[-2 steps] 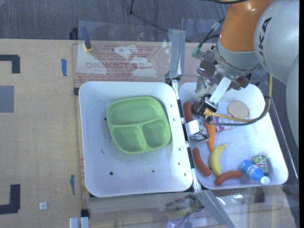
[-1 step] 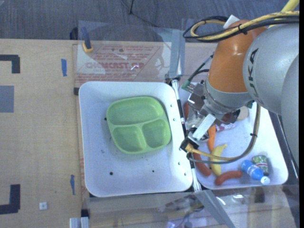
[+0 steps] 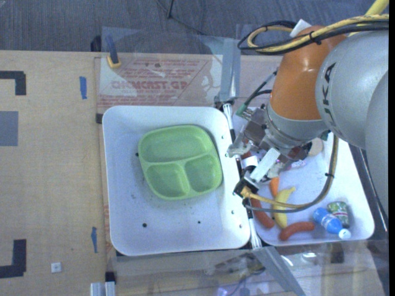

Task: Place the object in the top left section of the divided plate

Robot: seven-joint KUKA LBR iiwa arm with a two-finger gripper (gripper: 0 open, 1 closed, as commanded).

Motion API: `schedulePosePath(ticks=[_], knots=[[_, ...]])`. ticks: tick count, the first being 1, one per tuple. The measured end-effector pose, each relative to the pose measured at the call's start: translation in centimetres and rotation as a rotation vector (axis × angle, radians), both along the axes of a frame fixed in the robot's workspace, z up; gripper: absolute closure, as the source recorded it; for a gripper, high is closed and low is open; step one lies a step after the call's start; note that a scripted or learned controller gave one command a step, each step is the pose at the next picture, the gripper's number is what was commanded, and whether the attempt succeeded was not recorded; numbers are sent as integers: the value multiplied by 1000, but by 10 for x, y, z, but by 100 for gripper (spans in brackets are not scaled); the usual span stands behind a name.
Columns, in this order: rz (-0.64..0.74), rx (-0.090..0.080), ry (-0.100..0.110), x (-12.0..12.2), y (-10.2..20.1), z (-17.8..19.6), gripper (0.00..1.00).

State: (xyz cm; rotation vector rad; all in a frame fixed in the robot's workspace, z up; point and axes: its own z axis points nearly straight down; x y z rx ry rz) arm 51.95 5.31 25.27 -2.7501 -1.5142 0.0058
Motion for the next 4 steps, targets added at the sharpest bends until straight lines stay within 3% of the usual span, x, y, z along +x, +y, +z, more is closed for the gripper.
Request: schedulePosePath(ticks=[1,2,3,4], knots=[[2,-1,2,0,0,9,100],[96,1,0,7,28,-42,100],[96,1,-1,7,28,-42,0],[143,0,-4,6,6,-12,0]])
